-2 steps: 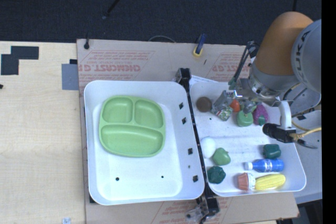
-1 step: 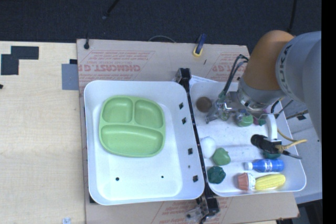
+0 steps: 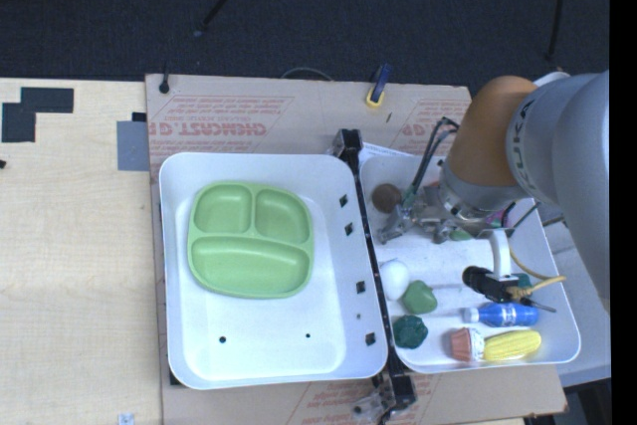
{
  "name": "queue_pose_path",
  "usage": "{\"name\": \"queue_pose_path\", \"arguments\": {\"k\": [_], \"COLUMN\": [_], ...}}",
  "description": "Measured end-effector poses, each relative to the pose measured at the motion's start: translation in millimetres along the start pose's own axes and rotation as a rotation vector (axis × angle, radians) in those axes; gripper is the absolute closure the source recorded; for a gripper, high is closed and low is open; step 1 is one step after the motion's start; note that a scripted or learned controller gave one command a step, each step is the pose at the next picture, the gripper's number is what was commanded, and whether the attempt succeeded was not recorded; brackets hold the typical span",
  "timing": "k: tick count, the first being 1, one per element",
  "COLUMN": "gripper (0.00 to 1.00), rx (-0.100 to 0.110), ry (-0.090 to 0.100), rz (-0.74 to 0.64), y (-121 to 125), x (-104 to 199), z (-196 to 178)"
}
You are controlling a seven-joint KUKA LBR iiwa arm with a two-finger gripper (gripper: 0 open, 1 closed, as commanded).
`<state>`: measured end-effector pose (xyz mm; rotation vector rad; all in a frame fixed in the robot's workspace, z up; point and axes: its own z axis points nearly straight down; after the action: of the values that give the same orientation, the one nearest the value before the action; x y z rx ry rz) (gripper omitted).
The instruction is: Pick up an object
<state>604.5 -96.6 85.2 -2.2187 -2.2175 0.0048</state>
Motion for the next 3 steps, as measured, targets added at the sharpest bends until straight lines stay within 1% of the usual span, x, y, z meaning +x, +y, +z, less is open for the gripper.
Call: {"name": "queue_pose_path", "arguments": {"k": [1, 2, 3], "gripper": [1.00, 1.00, 1.00], "rx": [-0.001, -0.008, -0.007], "ry": [0.001, -0.002, -0.001], "rz": [0.005, 0.007, 0.000], "y": [0.2, 1.7, -1.1], "x": [-1.2, -11.2, -8.7], "z": [-11.9, -70.6, -113.9]}}
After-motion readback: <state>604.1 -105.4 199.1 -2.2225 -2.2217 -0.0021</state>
